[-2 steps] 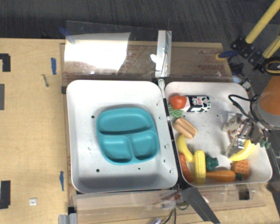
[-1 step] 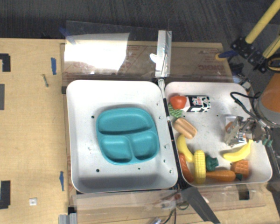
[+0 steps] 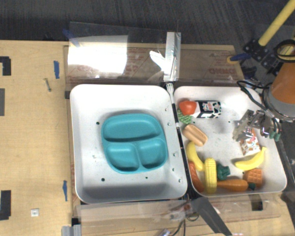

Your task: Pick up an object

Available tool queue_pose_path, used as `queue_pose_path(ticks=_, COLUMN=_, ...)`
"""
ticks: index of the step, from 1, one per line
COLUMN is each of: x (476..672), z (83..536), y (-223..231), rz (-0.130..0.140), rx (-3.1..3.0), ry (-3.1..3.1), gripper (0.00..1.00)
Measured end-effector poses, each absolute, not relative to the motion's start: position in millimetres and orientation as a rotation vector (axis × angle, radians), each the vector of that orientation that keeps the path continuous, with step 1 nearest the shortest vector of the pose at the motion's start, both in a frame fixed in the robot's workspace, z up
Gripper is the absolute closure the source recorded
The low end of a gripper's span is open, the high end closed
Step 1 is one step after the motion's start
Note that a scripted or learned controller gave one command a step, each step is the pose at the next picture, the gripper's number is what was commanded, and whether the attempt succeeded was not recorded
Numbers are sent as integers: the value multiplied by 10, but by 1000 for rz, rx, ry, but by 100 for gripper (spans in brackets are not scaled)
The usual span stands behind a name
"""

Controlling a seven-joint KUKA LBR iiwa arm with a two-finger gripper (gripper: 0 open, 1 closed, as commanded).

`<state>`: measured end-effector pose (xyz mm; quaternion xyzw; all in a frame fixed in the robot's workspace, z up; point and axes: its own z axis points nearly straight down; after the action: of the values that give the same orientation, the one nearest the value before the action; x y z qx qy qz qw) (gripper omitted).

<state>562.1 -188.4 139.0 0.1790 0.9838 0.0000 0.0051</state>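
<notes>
At the right of the frame the pincer [image 3: 249,129] hangs low over the right bin [image 3: 226,95], just above a small white and red packet [image 3: 250,144]; whether its grip is open or closed on anything cannot be told from this angle. Below it lies a yellow banana [image 3: 250,161], with a carrot [image 3: 231,184] and an ear of corn [image 3: 210,173] along the bin's lower edge. A red tomato [image 3: 187,106], a black and white carton [image 3: 208,108] and a hot dog [image 3: 194,134] sit toward the bin's left side. The left bin [image 3: 83,132] holds a teal divided tray [image 3: 134,141] on the tan surface [image 3: 24,132].
</notes>
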Motion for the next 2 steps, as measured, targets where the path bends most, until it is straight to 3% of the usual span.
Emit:
queue_pose_path(ticks=1, x=5611, z=1378, y=-1892, rz=-1, rx=563, ry=3083, gripper=0)
queue_pose_path(ticks=2, x=5442, z=877, y=-2166, rz=12, rx=466, ry=3099, gripper=0)
